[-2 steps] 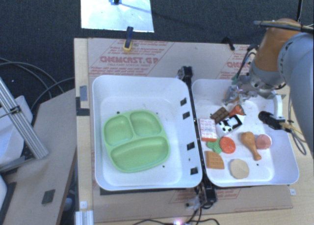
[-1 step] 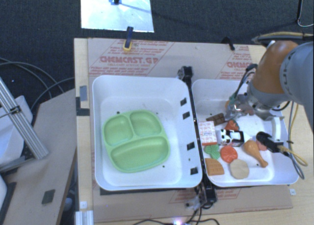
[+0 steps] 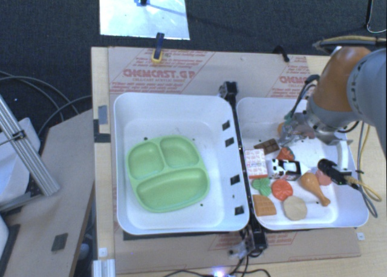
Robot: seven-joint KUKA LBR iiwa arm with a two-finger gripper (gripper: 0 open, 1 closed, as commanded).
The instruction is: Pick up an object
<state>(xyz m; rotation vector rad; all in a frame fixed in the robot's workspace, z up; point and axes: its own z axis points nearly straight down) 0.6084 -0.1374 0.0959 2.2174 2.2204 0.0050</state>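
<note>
The right bin [image 3: 266,109] holds several toy food pieces. Among them are a brown bar [image 3: 266,146], a white and red box [image 3: 255,162], a black and white piece [image 3: 285,168], a red tomato [image 3: 282,189] and a drumstick [image 3: 315,185]. My gripper [image 3: 289,135] reaches down into the upper middle of this bin, just right of the brown bar. A small orange piece [image 3: 282,129] sits against its left side and another orange piece [image 3: 286,153] lies just below it. Nothing is visibly held.
The left bin [image 3: 130,112] contains a green divided plate [image 3: 167,173]. At the right bin's front lie a green piece [image 3: 262,185], a waffle-like cracker [image 3: 263,205] and a beige round [image 3: 295,208]. The arm's orange band [image 3: 338,79] hangs over the bin's right side.
</note>
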